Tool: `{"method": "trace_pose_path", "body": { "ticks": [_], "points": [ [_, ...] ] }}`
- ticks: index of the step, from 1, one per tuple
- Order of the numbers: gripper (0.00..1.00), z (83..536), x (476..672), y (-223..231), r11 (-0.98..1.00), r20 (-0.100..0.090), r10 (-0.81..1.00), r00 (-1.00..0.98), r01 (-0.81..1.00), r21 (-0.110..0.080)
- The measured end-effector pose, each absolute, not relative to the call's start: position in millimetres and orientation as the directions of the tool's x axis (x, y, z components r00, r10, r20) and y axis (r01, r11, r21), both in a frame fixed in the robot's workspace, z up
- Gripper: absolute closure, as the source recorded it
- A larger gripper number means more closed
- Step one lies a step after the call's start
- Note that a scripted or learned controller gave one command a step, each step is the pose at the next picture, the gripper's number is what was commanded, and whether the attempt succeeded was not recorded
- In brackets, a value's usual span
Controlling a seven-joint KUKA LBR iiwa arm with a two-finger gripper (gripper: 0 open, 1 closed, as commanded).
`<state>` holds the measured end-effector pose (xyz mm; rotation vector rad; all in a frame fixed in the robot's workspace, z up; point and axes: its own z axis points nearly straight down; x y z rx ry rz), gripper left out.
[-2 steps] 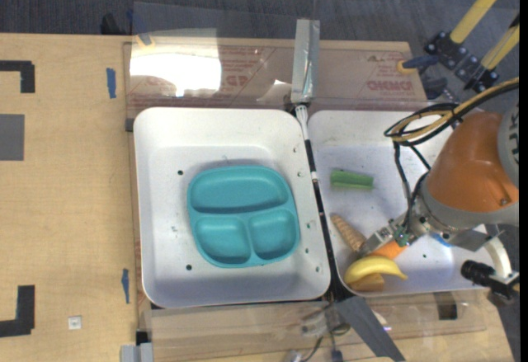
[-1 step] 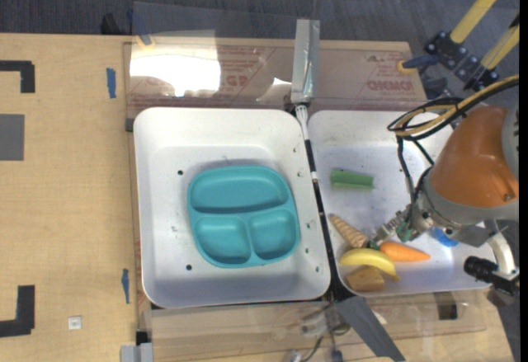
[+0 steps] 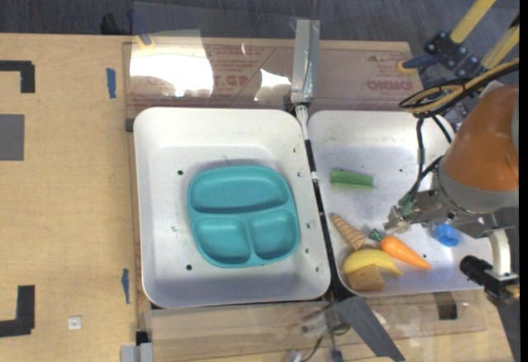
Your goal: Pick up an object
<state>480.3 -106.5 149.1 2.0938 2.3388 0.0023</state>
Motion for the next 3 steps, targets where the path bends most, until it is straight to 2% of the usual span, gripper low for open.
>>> {"method": "trace_pose_path", "body": {
  "ticks": [1, 2, 3],
  "points": [
    [0.0, 149, 479.9, -107, 0.11, -0.001, 0.994, -0.11, 0.994, 0.001],
    [0.0, 88, 481.4, -141, 0.069, 0.0, 0.998, -0.069, 0.998, 0.006],
    [1.0, 99, 483.1, -141, 0.068, -0.003, 0.998, -0.067, 0.998, 0.012]
  ]
}}
